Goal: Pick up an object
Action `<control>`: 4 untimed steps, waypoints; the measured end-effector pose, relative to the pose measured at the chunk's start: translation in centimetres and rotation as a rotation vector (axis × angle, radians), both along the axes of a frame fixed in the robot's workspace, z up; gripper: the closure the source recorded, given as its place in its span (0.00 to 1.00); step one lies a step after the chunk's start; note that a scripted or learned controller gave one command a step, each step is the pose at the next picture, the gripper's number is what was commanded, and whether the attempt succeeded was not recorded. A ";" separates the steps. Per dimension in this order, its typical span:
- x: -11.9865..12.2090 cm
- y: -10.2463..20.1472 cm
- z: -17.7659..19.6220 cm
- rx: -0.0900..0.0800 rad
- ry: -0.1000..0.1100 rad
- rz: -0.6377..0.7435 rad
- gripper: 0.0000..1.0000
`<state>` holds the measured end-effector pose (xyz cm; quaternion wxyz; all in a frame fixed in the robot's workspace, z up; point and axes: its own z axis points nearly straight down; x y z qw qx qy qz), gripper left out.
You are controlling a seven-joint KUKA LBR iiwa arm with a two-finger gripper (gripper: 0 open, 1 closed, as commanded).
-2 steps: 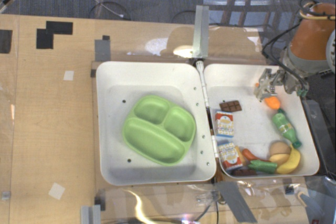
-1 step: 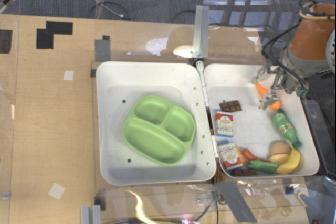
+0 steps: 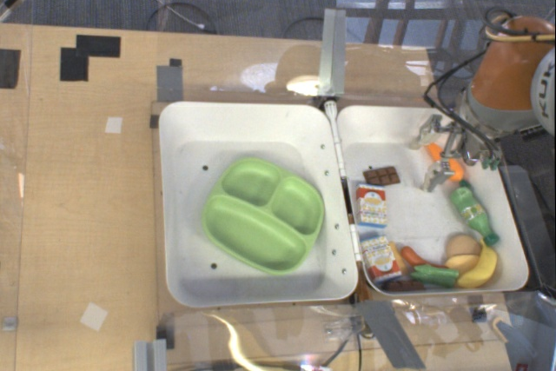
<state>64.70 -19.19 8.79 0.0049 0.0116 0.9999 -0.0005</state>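
Tool (image 3: 443, 159) low in right bin (image 3: 408, 122) near back right corner, fingers spread, pinching nothing, orange piece (image 3: 434, 150) between them, green bottle (image 3: 470, 208) just beside, bare floor mid-bin, green tray (image 3: 263, 214) in left bin (image 3: 187, 135).

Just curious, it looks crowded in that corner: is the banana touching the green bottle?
Apart. The camera view shows a strip of white bin floor between the banana and the green bottle; the bottle's cap ends just above the banana.

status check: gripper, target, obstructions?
Gripper low in right bin, upper right, nothing visibly held. Orange piece at its fingers, green bottle just below. Other toys clustered along the bin's bottom edge, apart from gripper.
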 end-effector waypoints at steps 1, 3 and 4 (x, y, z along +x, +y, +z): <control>0.4 0.1 1.6 -0.003 -0.014 0.006 1.00; 0.9 4.2 19.9 0.005 -0.002 -0.456 1.00; 1.6 8.2 21.8 0.007 -0.001 -0.727 1.00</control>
